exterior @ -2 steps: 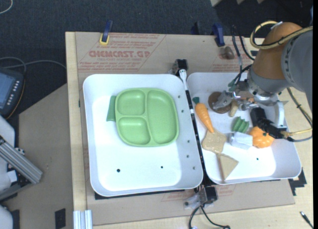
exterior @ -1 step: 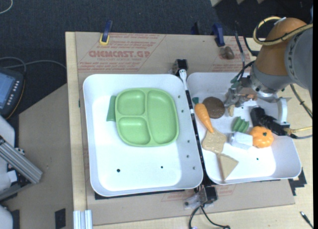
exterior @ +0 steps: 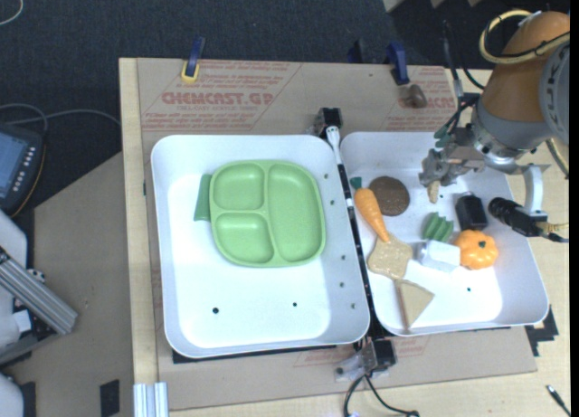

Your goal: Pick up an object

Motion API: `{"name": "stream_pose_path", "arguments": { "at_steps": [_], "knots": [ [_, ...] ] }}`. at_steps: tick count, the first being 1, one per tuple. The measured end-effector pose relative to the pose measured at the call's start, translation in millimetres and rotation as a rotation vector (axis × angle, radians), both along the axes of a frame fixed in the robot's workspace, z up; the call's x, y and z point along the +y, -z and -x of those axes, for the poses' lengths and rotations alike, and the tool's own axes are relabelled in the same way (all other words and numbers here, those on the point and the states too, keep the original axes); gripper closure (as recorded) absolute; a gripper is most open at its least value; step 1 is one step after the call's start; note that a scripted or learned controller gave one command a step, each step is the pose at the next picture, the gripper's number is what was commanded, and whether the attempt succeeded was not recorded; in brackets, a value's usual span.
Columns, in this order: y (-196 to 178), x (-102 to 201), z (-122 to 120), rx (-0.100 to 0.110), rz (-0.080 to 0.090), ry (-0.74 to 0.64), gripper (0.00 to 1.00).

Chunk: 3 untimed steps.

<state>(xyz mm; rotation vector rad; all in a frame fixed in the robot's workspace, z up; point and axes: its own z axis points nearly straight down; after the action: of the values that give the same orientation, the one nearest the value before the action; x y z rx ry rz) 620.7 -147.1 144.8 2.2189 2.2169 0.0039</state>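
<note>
Left bin (exterior: 181, 298): green plate (exterior: 268, 212) seen at centre.
Right bin (exterior: 516, 302): pickable things clustered mid-bin.
Arm (exterior: 520, 90) extended in from 3 o'clock.
Gripper (exterior: 436, 180) poised at right bin's 12 o'clock, nothing seen held. Open or closed cannot be told.
Step judged: approach, grasp not yet made.
Nearest candidates: brown disc (exterior: 390, 194) at gripper's 9 o'clock, green piece (exterior: 437, 226) at 6 o'clock.
Descent onto one is called for.
Green piece's shape hard to make out.

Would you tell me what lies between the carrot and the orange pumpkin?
In the camera view, a small green piece lies between the carrot and the pumpkin, in the right bin.
</note>
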Motion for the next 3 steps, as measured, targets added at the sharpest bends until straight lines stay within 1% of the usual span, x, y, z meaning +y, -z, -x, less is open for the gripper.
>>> {"name": "stream_pose_path", "arguments": {
  "at_steps": [2,3],
  "knots": [
    [-82.6,-4.9,-0.9,0.0,0.0,-0.001,1.0],
    [-90.3,46.8,29.5,0.007,-0.005,-0.005,1.0]
  ]
}}
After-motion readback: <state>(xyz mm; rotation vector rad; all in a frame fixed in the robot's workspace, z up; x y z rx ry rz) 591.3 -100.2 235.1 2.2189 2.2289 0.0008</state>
